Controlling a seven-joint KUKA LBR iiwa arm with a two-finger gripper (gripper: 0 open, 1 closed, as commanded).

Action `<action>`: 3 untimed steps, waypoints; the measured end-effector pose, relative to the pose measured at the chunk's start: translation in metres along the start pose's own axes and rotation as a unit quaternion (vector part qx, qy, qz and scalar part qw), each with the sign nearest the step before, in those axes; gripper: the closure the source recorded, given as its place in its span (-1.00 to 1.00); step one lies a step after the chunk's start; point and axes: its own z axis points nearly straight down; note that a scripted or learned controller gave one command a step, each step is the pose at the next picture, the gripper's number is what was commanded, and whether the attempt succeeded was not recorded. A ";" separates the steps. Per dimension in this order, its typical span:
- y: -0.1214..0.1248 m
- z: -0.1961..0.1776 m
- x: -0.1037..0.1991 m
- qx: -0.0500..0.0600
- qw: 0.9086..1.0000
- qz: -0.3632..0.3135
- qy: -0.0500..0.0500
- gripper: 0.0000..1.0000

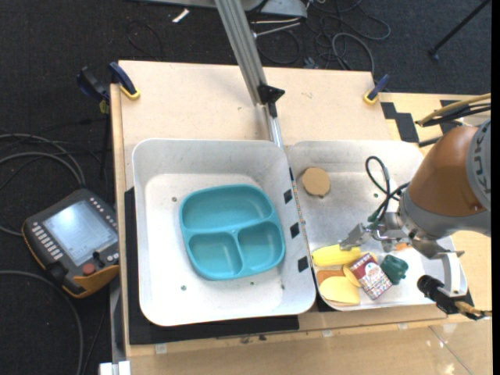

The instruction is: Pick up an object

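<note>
One gripper (367, 235) hovers just above the yellow banana (336, 255) — finger spread unclear, nothing visibly pinched. Banana lies lengthwise toward the right bin's (344, 153) left wall.

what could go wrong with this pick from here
The gripper sits at the edge of a tight pile: yellow banana, red box and green toy touch or overlap, so it may nudge or snag more than one. The pile lies against the right bin's front rim, so a push could tip something out.
</note>
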 end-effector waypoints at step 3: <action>-0.001 -0.127 -0.008 0.006 1.000 -0.001 -0.003 1.00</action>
